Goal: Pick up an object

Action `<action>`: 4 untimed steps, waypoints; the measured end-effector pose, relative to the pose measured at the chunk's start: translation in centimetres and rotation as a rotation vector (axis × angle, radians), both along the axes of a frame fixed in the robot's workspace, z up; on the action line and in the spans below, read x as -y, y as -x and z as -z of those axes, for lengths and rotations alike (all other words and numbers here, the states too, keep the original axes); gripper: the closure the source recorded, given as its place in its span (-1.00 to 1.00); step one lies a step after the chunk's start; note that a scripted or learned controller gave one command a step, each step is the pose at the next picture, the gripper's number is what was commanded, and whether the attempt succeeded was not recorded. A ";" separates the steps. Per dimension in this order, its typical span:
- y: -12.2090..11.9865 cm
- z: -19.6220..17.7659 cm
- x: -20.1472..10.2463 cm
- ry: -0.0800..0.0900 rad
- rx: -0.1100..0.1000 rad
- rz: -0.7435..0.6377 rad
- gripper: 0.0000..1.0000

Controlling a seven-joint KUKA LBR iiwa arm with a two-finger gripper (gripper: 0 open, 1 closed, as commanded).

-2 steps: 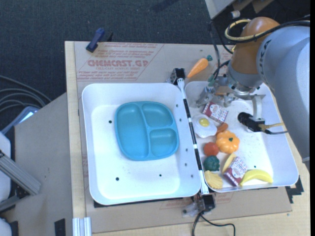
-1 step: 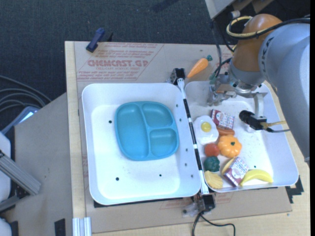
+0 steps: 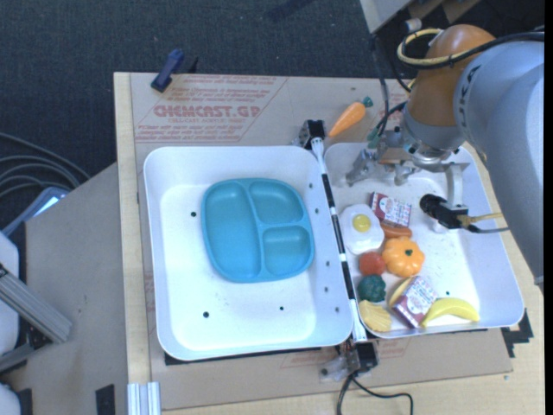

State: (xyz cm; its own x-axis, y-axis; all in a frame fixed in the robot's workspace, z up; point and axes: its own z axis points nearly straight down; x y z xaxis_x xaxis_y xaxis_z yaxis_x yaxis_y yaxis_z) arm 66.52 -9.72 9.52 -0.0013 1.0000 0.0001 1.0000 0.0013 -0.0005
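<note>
Dark carpet surrounds our bench (image 3: 216, 102), a brown board printed with red lettering, on which two white bins sit side by side. We see the left bin (image 3: 173, 301) holding a blue divided plate (image 3: 257, 228) near its middle. Our grey arm (image 3: 501, 85) with its orange band reaches in from the right, and the gripper (image 3: 402, 164) hangs over the far end of the right bin (image 3: 492, 258); we cannot tell how its fingers are set, and nothing shows between them.

Toys lie clustered in the right bin's near half. We pick out a yellow banana (image 3: 450, 311) at the near right, curved, its long axis running roughly left to right, with the right tip raised slightly toward the far side. Just beside it on the left lies a small red-and-white packet (image 3: 416, 300). Farther up sit an orange pumpkin (image 3: 403, 257), a fried egg (image 3: 360, 227) and a second red-and-white packet (image 3: 390, 208). An orange carrot (image 3: 347, 118) rests on the board beyond the bins, its green end pointing up and right.
</note>
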 end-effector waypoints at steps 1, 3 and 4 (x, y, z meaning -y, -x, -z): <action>-0.1 1.0 -0.4 0.000 -0.002 0.001 -1.00; -0.1 1.0 -0.6 0.000 -0.001 0.001 -1.00; -0.1 1.0 -0.5 0.000 -0.001 0.001 -1.00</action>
